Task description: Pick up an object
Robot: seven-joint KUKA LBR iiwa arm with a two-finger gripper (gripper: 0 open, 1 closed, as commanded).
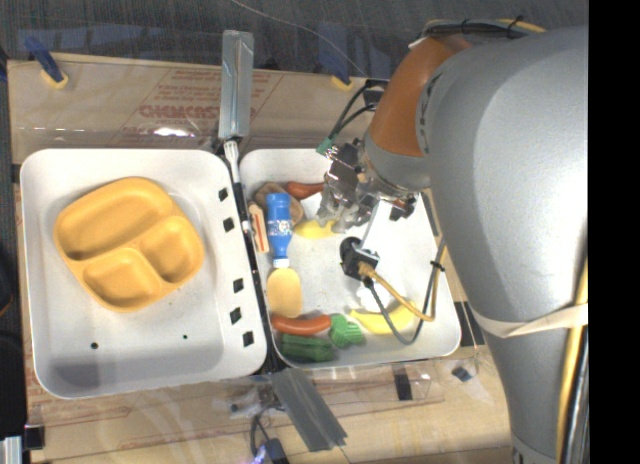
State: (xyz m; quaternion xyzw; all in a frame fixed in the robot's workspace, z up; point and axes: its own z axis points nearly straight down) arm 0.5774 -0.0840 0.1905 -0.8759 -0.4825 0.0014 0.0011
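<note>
The camera looks down on a wooden surface (pixel 120 102) with two white bins. The big grey arm (pixel 500 152) comes in from the right, and its claw (pixel 345 214) hangs low over the right bin (pixel 420 252), near the bin's far end. It is too small and dark to tell if the claw is open or closed, and nothing can be seen held in it.

Just to the left of the claw lies a blue and white bottle (pixel 278 224), long and thin. It looks light and hard, and its smooth sides could slip, so the best place to grab is likely across its middle. Just past the bottle, close by the claw's left side, there is a red-brown sausage shape (pixel 303 190). Under the claw's tip a small yellow thing (pixel 312 231) peeks out.

Nearer to the camera than the claw there is a pale yellow lump (pixel 284 292), then a red hot-dog toy (pixel 300 324) and a green toy (pixel 347 330) side by side. A yellow banana shape (pixel 385 322) lies close to them. These look like light toy food, stiff enough to pinch.

Far to the left of the claw, in the left bin (pixel 40 352), sits a yellow tray (pixel 125 242) with three hollows. It is wide and flat, so it looks hard to grab
</note>
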